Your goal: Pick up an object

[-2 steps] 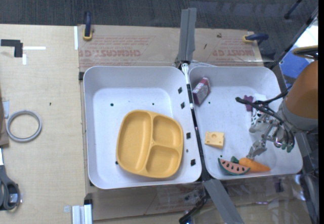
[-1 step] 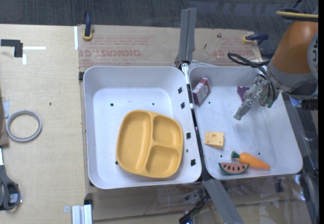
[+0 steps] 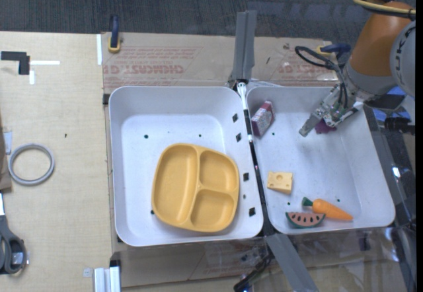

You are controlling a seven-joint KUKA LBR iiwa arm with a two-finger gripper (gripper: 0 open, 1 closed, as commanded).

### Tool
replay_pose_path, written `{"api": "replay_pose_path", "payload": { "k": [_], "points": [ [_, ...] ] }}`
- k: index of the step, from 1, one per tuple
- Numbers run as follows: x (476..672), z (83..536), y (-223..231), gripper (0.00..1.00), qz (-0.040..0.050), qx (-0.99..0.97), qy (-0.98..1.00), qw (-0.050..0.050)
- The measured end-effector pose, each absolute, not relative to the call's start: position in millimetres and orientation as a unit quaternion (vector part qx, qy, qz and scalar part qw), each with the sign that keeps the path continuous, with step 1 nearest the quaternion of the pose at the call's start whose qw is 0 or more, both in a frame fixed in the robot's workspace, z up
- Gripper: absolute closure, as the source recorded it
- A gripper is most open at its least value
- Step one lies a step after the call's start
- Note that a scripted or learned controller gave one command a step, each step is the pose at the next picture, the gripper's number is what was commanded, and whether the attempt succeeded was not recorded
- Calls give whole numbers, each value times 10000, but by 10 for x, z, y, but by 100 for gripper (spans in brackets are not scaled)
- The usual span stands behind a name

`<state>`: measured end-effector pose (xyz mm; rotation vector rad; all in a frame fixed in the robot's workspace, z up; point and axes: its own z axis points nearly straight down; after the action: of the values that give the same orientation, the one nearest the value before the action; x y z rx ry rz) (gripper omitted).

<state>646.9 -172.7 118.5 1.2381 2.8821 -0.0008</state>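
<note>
My gripper (image 3: 322,124) hangs over the upper right part of the right bin (image 3: 370,172), shut on a small purple object (image 3: 326,127) that shows between its fingers (image 3: 307,129). A maroon carton (image 3: 262,117) leans near that bin's left wall. A yellow cheese wedge (image 3: 279,182) lies lower down in the same bin. An orange carrot (image 3: 330,209) and a watermelon slice (image 3: 305,219) rest by the bin's front edge.
The left bin (image 3: 132,152) holds a yellow divided plate (image 3: 196,187). A grey divider bar (image 3: 244,46) stands behind the bins. On the bench to the left lie a tape roll (image 3: 30,164) and scissors (image 3: 10,254).
</note>
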Motion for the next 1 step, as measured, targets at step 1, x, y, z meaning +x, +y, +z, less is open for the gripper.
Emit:
{"api": "replay_pose_path", "payload": {
  "k": [1],
  "points": [
    [6479,930,-2031,0,-4,5192,8547,20]
  ]
}}
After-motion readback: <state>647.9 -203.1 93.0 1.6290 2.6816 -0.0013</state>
